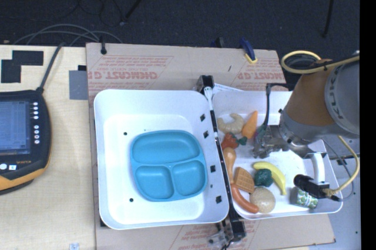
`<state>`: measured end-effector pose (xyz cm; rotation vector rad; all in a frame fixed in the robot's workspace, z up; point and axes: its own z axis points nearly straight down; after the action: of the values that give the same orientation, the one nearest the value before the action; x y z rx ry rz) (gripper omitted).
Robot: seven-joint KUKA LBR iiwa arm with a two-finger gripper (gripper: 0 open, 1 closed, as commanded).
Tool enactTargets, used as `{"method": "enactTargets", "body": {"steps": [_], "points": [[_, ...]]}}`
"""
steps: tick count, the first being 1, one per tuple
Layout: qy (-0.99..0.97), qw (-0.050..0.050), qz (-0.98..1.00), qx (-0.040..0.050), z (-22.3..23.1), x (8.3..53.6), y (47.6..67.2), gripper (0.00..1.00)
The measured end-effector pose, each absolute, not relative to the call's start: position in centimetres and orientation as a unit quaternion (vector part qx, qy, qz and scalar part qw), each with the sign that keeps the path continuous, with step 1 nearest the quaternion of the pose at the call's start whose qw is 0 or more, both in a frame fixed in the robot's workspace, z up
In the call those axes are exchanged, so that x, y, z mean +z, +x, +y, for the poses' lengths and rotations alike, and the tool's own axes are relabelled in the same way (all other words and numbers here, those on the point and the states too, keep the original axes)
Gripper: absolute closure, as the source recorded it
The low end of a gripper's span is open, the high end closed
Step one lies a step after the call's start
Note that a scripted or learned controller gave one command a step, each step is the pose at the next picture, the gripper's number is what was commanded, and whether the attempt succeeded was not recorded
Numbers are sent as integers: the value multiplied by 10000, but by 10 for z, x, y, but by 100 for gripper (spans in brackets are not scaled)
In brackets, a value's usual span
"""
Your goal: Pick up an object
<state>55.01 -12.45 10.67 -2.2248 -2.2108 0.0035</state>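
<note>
The gripper (262,146) hangs low in the right bin (317,210), just above the banana (271,174), carrot (250,123) and waffle (244,179) crowded along its left wall; whether it grips anything, I cannot tell

Toy foods heaped in the right bin

A yellow banana (271,175) lies curved mid-bin, a dark green piece (264,178) touching it; an orange carrot (250,124) stands tilted at the far side beside a beige lump (231,124); a waffle (244,179), red sausage (244,199) and pale round piece (264,200) sit near
</note>
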Motion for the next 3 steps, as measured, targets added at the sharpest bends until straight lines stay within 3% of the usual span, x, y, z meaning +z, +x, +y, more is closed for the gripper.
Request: {"method": "enactTargets", "body": {"steps": [1,2,3], "points": [[-7038,-26,-7104,-39,-41,193,614,100],[-7084,-78,-7057,-37,-108,342,621,100],[-7063,36,-7079,19,-56,308,564,100]]}}
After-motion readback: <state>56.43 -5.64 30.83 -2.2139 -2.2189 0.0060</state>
